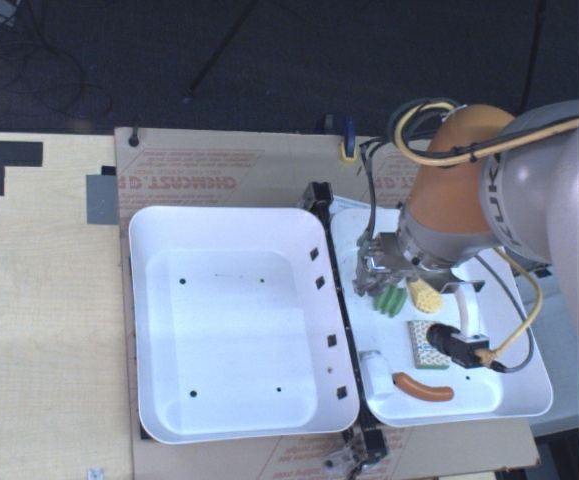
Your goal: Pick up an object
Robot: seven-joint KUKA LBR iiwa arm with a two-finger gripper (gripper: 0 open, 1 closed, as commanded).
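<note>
two shallow white bins sit side by side on the surface, and every loose item lies in the right bin (529, 403), which explains why the arm (469, 183) has reached in over it while the left bin (154, 318) is bare apart from a few small dark marks on its floor. the gripper (377, 273) hangs low over the middle of the right bin, close to its inner wall, directly above a green object (391, 299) that lies touching a yellow object (425, 297). that pair looks like the likeliest target, though which one is meant i cannot tell.

nearer the front edge of the bin lie an orange sausage-shaped object (424, 389), a small patterned card or pad (427, 345) and a pale white item (374, 365) by the inner wall, all apart from the gripper.

the wrist and its metal fittings cover the fingertips from this slanted view, so how wide the gripper stands, and whether anything sits between its fingers, cannot be made out. the green object is partly hidden under the gripper; a black fitting with a yellow cable (459, 346) overlaps the patterned card. the arm's bulk hides much of the bin's back half.
</note>
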